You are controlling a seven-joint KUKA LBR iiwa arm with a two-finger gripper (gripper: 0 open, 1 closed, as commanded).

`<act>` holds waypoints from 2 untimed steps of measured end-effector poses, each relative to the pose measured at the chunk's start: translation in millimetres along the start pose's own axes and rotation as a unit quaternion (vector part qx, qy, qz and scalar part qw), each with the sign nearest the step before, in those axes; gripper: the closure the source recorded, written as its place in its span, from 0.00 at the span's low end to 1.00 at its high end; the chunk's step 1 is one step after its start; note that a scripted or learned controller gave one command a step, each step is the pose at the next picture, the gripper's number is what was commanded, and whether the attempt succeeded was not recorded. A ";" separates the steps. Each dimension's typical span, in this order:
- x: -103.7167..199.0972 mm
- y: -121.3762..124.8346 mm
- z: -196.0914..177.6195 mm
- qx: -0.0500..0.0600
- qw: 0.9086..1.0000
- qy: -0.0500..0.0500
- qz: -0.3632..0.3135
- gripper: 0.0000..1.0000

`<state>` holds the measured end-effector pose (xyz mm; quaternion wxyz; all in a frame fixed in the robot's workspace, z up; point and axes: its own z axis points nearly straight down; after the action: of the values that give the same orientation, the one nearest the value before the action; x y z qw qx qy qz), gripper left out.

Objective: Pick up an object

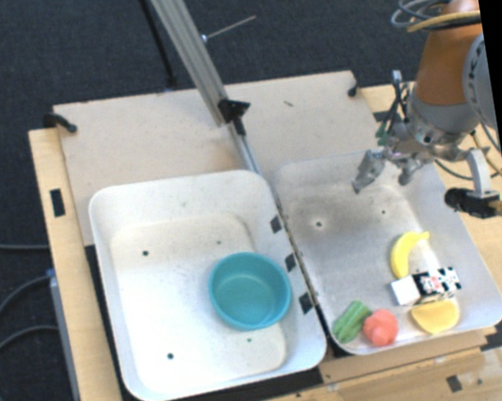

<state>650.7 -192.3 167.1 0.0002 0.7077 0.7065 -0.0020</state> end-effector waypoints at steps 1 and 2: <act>-2.5 -10.9 56.2 0.001 1.000 0.001 0.000 0.00; -3.4 -8.2 40.6 -0.003 1.000 0.000 0.000 1.00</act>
<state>642.4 -195.8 126.6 0.0025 0.7077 0.7065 0.0004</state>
